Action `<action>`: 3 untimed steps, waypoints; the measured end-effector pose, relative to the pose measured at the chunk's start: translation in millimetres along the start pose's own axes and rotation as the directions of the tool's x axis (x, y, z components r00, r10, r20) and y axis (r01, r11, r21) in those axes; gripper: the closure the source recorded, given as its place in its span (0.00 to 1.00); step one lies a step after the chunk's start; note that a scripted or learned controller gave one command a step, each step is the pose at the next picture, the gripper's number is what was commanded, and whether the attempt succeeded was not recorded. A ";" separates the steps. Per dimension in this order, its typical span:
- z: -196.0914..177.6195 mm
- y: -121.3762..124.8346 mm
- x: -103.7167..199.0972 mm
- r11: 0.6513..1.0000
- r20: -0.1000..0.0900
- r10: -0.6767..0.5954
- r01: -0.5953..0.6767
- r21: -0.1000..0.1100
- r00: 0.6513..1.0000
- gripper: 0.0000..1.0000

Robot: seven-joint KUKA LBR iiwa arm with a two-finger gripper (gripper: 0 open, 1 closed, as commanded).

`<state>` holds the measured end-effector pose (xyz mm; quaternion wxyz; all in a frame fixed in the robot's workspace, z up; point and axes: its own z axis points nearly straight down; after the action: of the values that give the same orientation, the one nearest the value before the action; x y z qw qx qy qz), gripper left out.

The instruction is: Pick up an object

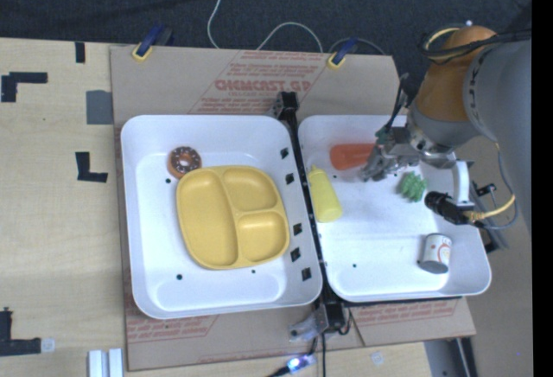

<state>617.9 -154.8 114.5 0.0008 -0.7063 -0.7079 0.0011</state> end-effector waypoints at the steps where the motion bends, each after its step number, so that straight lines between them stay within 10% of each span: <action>1: -42.5 -0.6 -1.7 1.000 0.000 0.001 -0.001 -0.005 1.000 1.00; 3: -107.2 10.8 -2.8 1.000 -0.001 0.001 -0.001 -0.003 1.000 1.00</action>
<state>629.0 -157.6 221.7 0.0000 -0.7066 -0.7076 -0.0001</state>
